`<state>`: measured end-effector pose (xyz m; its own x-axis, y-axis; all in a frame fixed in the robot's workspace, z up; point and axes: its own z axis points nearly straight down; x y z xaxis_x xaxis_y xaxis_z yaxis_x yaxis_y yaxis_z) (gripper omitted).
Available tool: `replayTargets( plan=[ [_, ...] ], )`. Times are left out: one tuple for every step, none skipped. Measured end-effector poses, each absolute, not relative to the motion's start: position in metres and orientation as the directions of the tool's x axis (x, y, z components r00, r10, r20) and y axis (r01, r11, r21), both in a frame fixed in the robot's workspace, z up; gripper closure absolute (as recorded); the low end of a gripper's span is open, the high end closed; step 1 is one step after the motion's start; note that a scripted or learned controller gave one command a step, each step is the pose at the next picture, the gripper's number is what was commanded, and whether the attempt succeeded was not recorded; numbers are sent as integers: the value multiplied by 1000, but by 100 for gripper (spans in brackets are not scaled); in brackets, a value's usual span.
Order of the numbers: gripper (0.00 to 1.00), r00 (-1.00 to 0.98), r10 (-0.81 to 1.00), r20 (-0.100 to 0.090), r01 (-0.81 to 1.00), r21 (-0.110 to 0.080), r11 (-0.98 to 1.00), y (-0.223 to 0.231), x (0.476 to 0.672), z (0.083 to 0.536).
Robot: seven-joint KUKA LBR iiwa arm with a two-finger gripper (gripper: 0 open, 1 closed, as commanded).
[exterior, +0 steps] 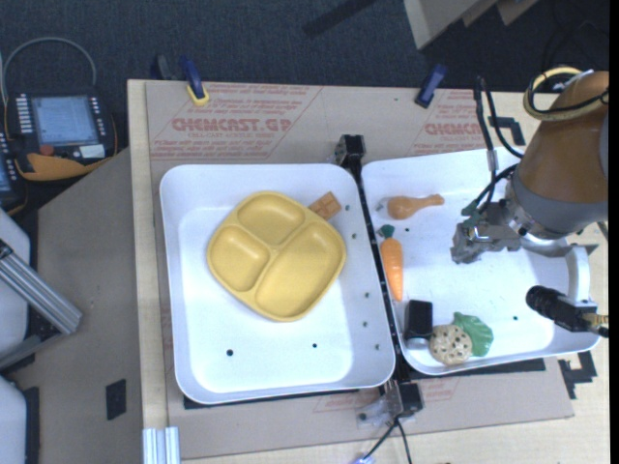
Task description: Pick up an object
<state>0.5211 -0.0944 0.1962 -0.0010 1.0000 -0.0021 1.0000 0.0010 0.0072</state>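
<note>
Orange carrot (392, 269) lies along the left wall of the right bin (503, 167), centre-right of frame; tan drumstick (414, 205) above it, cookie (448, 343), green leafy piece (475, 331) and black block (419, 318) clustered lower down. Any could be the pick. Gripper (476, 240) hangs over bare floor right of the carrot, nothing visibly in it; its spread I cannot tell. Left bin (184, 259) holds a yellow divided plate (277, 255), likely just clutter.

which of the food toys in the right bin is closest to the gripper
The tan drumstick near the bin's far edge is nearest the gripper. The carrot, cookie and green leafy piece lie farther off.
</note>
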Motion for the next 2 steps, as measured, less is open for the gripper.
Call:
replayTargets(
  plan=[
    [100, -5, 1000, 3, 1000, -2, 5, -43, 506, 203],
    [100, -7, 1000, 2, 1000, 4, 7, 11, 503, 220]
  ],
)
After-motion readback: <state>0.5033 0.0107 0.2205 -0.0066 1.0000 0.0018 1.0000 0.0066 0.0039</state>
